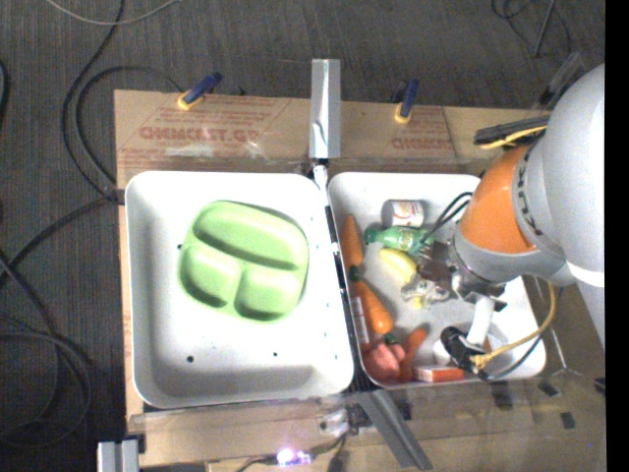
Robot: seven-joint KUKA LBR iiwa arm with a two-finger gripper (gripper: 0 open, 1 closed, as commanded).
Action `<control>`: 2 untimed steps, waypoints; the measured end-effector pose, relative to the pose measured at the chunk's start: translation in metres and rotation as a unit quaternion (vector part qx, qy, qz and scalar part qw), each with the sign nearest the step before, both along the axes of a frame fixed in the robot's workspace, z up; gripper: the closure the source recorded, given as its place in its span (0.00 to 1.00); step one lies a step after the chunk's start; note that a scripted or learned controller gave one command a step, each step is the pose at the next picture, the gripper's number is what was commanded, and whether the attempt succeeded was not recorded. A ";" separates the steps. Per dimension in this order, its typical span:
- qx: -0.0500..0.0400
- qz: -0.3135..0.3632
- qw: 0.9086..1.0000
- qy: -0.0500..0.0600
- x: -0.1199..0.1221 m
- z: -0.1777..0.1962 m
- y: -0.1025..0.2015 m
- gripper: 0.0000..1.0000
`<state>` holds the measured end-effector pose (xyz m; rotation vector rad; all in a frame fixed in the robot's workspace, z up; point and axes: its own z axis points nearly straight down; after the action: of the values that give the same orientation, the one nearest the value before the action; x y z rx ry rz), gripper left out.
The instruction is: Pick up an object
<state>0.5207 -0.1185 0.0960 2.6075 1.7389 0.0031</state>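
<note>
The right bin (511, 362) holds a jumble of small objects. A silver can (404, 210) lies at the back, with a green bottle (395, 235) just in front of it and a yellow fruit (395, 262) below that. Orange carrots (351, 242) (373, 308) line the left wall. A red fruit (385, 358) and a red and white box (438, 373) sit at the front. My gripper (428, 281) hangs low over the bin's middle, right beside the yellow fruit, and the wrist hides what lies under it.
The left bin (157, 362) holds a large green sectioned tray (244, 260). A metal divider (324, 121) stands between the bins at the back. The grey arm with its orange band (496, 219) covers the right bin's right side. A black and yellow cable (486, 352) loops near the front.
</note>
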 end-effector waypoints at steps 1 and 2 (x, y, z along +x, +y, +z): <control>0.000 -0.014 1.000 0.006 0.078 0.085 0.034 1.00; 0.000 -0.052 0.999 0.006 0.119 0.116 0.032 1.00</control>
<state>0.6397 -0.0861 0.2115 2.7000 1.6047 -0.0143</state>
